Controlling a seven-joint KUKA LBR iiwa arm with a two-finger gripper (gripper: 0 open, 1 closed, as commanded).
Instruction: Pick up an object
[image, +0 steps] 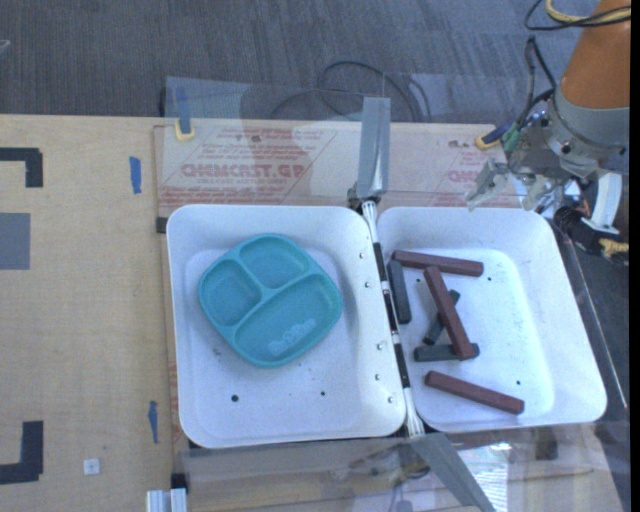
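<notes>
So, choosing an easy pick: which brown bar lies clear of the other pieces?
The brown bar nearest the right bin's front edge; the other two brown bars touch or overlap other pieces.

The arm (598, 75) shows an orange band above a grey wrist (dark cables trailing), metallic gripper (510, 185) hardware below.

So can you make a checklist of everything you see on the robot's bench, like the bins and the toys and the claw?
Surface: tan bench bearing left bin and right bin, side by side.
Job's things: three brown bars and several dark grey bars, crossed in a loose pile in the right bin.
Clutter: teal divided plate in the left bin.
Grippers: gripper above the right bin's far edge, holding nothing seen.
Cables: dark cable looping behind the bins.
Surroundings: grey floor, blue tape marks.
</notes>
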